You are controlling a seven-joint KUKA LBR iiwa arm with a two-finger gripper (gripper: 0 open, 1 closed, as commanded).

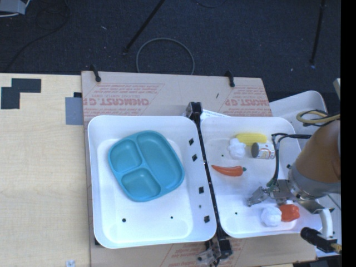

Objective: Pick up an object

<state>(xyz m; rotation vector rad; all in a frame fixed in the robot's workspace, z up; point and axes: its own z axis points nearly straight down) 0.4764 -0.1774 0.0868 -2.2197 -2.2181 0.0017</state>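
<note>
- Camera view: gripper (257, 197) low in the right bin (245, 231), at about 4 o'clock there, fingers spread a little, nothing between them.
- White ball (271, 216) and orange piece (289, 212) just beside, toward 5 o'clock, untouched.
- Orange carrot-like toy (228, 171) at 10 o'clock from the gripper; yellow piece (251, 138) and small bottle (263, 151) at 12.
- Blue divided plate (146, 164) in the left bin (105, 227).

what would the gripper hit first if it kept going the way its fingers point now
The gripper points toward the view's left, low over the right bin's floor. That line looks free of objects up to the divider between the bins; the orange chili pepper lies just above it. Depth is unclear.
</note>
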